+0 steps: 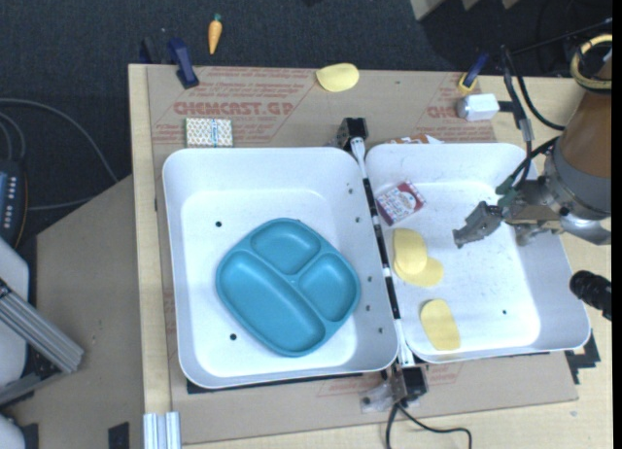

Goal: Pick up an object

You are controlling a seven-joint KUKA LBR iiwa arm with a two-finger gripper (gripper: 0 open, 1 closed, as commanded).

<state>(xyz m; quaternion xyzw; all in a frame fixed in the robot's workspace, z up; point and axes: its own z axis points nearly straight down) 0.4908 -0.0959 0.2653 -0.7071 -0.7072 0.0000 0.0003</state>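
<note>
In the right bin (505, 287) lie three loose objects. A red and white packet (397, 201) rests near the bin's upper left corner. Just below it is a yellow chip-like piece (413, 257), and another yellow piece (440, 325) lies near the front wall. My gripper (476, 225) hangs over the middle of the right bin, to the right of the packet and the upper yellow piece. Nothing shows between its fingers.
A blue divided plate (286, 285) fills the middle of the left bin (194, 194). On the board behind the bins lie a yellow piece (337, 77), a patterned packet (209, 131), a blue clip (182, 61) and a small white box (480, 105).
</note>
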